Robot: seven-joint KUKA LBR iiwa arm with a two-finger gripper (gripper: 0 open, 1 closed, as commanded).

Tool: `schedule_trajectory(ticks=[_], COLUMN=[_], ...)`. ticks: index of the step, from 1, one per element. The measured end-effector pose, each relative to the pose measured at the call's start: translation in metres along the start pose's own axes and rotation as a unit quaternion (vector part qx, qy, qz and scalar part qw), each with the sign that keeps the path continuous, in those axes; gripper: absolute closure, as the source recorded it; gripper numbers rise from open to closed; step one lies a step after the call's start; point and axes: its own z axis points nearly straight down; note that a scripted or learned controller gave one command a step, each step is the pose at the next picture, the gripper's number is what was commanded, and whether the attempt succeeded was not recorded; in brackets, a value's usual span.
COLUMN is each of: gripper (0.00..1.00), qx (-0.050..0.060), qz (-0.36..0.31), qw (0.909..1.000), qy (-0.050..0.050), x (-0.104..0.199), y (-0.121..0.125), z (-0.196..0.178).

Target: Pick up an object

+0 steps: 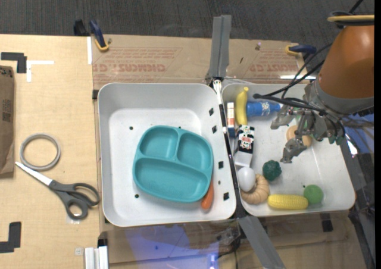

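My gripper (292, 137) hangs low over the middle of the right bin (340, 160), under the orange-banded wrist. A small tan object (297, 138) shows right at the gripper; whether it is gripped is unclear. A dark green ball (272, 170) lies just below the gripper. Around it are a yellow banana (241, 106), a blue bottle (262, 108), a black-and-white pack (245, 140), a white egg (246, 178), a tan pastry (258, 192), a yellow corn cob (287, 202) and a green lime (313, 193).
The left bin (113, 143) holds a teal divided plate (172, 163) and an orange carrot (207, 198) by its right wall. On the bench to the left lie scissors (65, 189) and a tape roll (40, 150). Cables trail from the wrist across the right bin's back.
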Motion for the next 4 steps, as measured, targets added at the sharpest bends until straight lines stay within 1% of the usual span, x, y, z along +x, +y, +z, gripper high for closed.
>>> schedule_trajectory(ticks=[1, 2, 3, 4], gripper=[0.0, 0.0, 0.0, 0.0], qx=[0.0, 0.0, 0.0, 0.0], qz=[-0.012, -0.012, -0.003, -0.025], qw=[0.9999, 0.9999, 1.0, 0.9997], qy=[-0.002, 0.0, 0.0, -0.001], x=[-0.067, -0.009, 0.051, 0.004], y=[0.008, 0.012, -0.011, -0.037], z=[0.106, 0.106, 0.107, 0.106])
